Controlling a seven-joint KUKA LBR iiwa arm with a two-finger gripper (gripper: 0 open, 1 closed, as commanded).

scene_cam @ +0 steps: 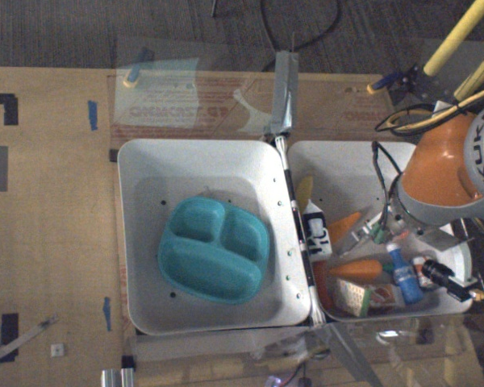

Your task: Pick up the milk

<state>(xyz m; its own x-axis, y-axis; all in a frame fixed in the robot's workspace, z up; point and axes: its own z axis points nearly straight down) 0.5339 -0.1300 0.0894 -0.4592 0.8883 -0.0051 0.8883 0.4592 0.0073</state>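
The milk (pixel 315 232) is a small white carton with black print. It lies against the left wall of the right bin (pixel 347 158), close to the divider. My gripper (pixel 377 230) hangs over the middle of that bin, to the right of the carton and apart from it. An orange carrot (pixel 344 225) lies between the gripper and the milk. The grey arm with its orange band (pixel 437 176) comes in from the right and hides the bin's far right part.
The left bin (pixel 145 176) bears a teal divided plate (pixel 214 248). The right bin also has a yellow piece (pixel 305 190), an orange item (pixel 356 270), a blue bottle (pixel 404 277) and a patterned packet (pixel 356 297) crowded along its front.
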